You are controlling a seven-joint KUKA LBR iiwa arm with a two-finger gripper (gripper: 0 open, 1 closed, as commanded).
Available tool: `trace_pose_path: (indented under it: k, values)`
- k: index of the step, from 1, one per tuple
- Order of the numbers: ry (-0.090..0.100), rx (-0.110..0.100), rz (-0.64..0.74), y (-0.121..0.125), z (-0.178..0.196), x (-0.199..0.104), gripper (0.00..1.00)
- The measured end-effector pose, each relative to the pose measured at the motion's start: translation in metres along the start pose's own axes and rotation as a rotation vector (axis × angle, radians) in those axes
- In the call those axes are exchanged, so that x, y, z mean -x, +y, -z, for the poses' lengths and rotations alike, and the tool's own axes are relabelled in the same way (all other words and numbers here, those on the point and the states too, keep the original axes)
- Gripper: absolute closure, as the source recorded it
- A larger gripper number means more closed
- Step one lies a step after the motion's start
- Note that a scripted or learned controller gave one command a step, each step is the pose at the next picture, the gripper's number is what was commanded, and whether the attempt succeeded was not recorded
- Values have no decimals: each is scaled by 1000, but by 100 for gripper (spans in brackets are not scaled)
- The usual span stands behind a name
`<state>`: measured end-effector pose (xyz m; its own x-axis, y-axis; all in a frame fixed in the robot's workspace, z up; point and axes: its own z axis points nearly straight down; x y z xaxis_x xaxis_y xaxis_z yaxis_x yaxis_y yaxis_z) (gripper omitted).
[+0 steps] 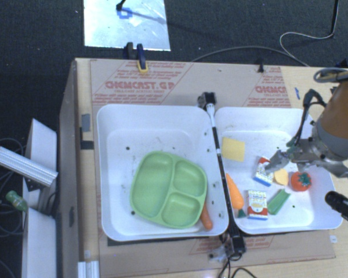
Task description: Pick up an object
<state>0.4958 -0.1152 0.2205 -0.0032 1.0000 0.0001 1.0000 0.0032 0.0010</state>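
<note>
Yellow square block (233, 149) lying flat at the right bin's far left, orange carrot (235, 192) along its left wall, small printed carton (257, 204) near front, red tomato (301, 181) at right

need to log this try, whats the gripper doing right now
gripper: low in the right bin, fingertips at the small red and white carton; whether it is open or shut cannot be told, and no hold is visible.
</note>
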Motion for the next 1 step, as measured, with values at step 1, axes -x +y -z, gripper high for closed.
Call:
trace_pose_path:
  k: [1]
  values:
    - [-1,1,-2,43,-136,30,0]
